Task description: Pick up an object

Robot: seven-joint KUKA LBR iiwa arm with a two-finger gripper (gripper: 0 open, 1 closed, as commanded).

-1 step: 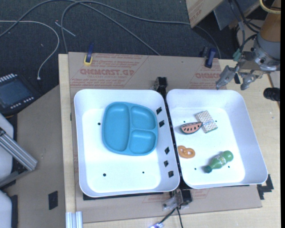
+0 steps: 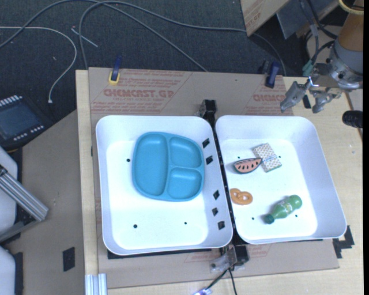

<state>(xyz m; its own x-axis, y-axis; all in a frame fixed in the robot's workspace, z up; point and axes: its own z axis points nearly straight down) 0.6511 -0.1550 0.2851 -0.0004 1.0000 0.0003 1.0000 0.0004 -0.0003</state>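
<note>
My arm enters at the upper right corner, most of it cut off by the frame edge, so little beyond the wrist shows. My hand hangs above the desk just past the far rim of the right bin, its two fingers spread apart with nothing between them.

Inside the right bin, all well apart from my hand, lie four small things. A watermelon slice sits near the bin's middle, with a patterned square packet touching or just beside it; its print is too small to read. Nearer the bin's front lie a pretzel close to the left wall and a green bottle on its side.

The left bin holds a blue divided plate with three compartments. Black clips run along the seam between the bins.

The desk is brown board with faded red lettering, clamped at its far edge. Beyond it is dark carpet with loose white cables, and a cardboard box is partly cut off at the top.
</note>
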